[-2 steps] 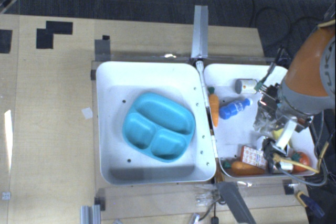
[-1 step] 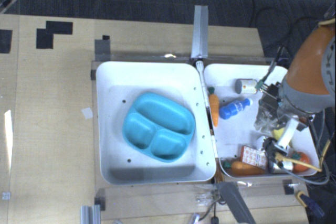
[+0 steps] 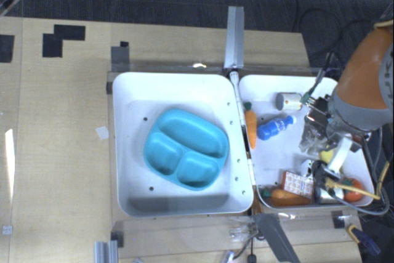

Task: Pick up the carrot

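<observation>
The carrot [image 3: 250, 127] lay along the left wall of the right bin [image 3: 271, 88], just left of a blue bottle [image 3: 274, 128]. The gripper [image 3: 313, 143] hung over the bin's right side, well apart from the carrot; its state could not be told. A blue tray [image 3: 184, 149] sat in the left bin [image 3: 132, 151].

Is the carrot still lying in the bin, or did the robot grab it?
Lying in the bin. The carrot lies flat along the left wall of the right bin, while the gripper is apart from it, further right.
</observation>
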